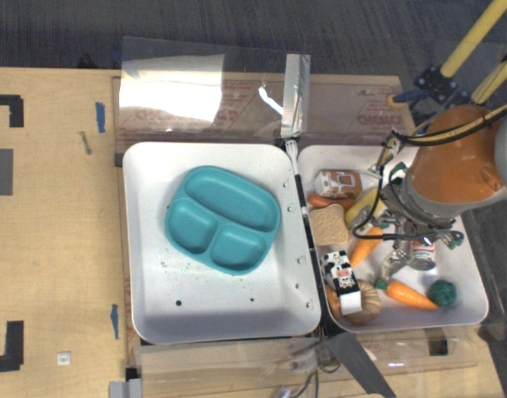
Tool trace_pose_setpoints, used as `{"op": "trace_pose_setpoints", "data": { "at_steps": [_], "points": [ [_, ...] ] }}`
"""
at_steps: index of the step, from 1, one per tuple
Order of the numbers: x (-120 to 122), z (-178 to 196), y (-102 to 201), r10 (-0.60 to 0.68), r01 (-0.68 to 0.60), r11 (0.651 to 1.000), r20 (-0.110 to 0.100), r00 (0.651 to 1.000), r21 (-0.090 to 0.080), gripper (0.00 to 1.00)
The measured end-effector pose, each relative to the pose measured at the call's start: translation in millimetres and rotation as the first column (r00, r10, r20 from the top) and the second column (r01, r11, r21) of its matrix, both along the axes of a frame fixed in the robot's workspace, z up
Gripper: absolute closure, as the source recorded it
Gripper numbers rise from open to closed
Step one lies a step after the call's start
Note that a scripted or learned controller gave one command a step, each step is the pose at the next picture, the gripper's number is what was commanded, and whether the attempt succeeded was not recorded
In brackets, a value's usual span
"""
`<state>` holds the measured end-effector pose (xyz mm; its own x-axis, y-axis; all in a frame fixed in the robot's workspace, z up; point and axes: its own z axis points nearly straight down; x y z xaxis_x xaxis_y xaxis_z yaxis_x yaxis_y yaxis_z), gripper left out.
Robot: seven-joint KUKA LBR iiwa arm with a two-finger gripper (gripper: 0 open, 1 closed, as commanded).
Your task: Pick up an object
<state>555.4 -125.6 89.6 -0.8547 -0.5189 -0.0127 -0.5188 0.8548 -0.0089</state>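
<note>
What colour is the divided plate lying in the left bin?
Teal: the divided plate is one plain colour, seen clearly in the camera view against the white left bin.

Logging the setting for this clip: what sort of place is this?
Probably a robotics lab bench for pick trials: two white bins side by side on a plywood bench, a teal divided tray in one, toy food like a carrot in the other.

teal divided plate | in left white bin | tan bench
</note>
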Motion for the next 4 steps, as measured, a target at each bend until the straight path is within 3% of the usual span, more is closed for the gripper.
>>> {"op": "trace_pose_setpoints", "data": {
  "at_steps": [1, 2, 3, 4],
  "points": [
    [-24.6, 0.2, 7.7, -0.188, 0.188, 0.982, 0.0, 0.982, 0.003, 0.0],
    [-14.3, 1.7, 16.2, -0.215, 0.215, 0.977, 0.005, 0.977, -0.012, 0.0],
    [-10.0, 13.7, 23.9, -0.208, 0.208, 0.978, 0.016, 0.978, 0.0, 1.0],
    [2.0, 99.8, 104.4, -0.239, 0.239, 0.971, -0.002, 0.971, 0.008, 1.0]
  ]
}}
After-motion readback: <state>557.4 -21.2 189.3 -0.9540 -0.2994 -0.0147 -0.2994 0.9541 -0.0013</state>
